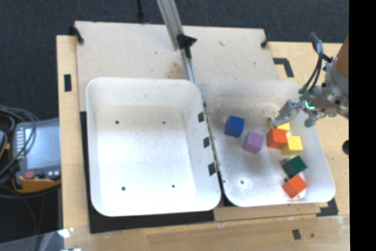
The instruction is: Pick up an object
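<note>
Loose blocks, right bin.
Blue cube point(234, 126), purple cube point(253, 141), orange cube point(276, 138) touching yellow cube point(292, 144); dark green block point(294, 166), second orange block point(295, 186) lower right.

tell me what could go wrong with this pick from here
The pincer hangs over a tight cluster: the orange cube touches two yellow cubes, so closing might catch an edge or shove neighbours. It is also near the right bin's far wall, which could block a finger.

Grey metal pincer point(298, 114) with a green light, cables, orange band.
</note>
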You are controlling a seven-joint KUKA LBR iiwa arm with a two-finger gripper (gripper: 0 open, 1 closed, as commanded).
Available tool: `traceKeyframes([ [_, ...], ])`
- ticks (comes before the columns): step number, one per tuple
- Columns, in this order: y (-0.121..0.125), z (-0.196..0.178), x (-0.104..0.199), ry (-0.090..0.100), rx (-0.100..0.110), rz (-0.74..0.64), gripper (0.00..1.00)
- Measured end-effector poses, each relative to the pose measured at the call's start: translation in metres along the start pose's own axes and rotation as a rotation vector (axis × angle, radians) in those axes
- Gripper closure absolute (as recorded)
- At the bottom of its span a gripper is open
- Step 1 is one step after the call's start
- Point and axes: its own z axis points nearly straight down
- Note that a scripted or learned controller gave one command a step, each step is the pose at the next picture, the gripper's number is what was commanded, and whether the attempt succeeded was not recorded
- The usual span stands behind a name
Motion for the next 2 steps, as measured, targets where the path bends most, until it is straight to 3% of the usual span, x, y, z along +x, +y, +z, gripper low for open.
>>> traceKeyframes([
  [1, 0.001, -0.002, 0.0, -0.001, -0.003, 0.001, 0.0],
  [2, 0.0, 0.06, 0.004, -0.001, 0.004, 0.003, 0.0],
])
